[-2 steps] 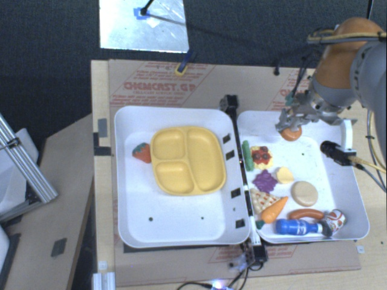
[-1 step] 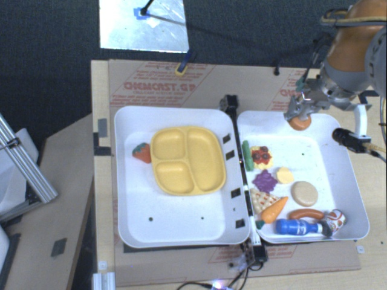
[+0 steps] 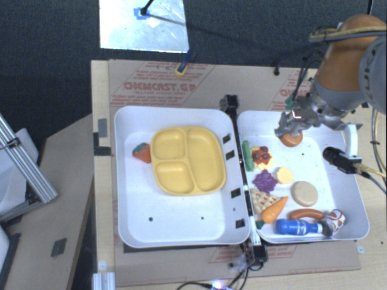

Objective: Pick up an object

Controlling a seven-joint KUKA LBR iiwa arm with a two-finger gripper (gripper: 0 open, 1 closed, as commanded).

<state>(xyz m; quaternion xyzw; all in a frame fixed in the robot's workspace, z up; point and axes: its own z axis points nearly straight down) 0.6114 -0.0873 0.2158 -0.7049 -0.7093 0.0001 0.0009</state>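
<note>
1. Gripper hangs over a round orange-brown toy at the right white bin's far end; finger state cannot be told.
2. Toy foods crowd that bin's near-left part.
3. Yellow divided plastic plate fills the left white bin.

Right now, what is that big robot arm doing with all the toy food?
The robot arm has reached into the right bin, and its hand sits right over a small orange toy near the back. That bin also has pretend food such as a carrot, a sausage and a blue bottle. The left bin has a yellow divided plate with a strawberry beside it. Nothing looks lifted yet.
</note>
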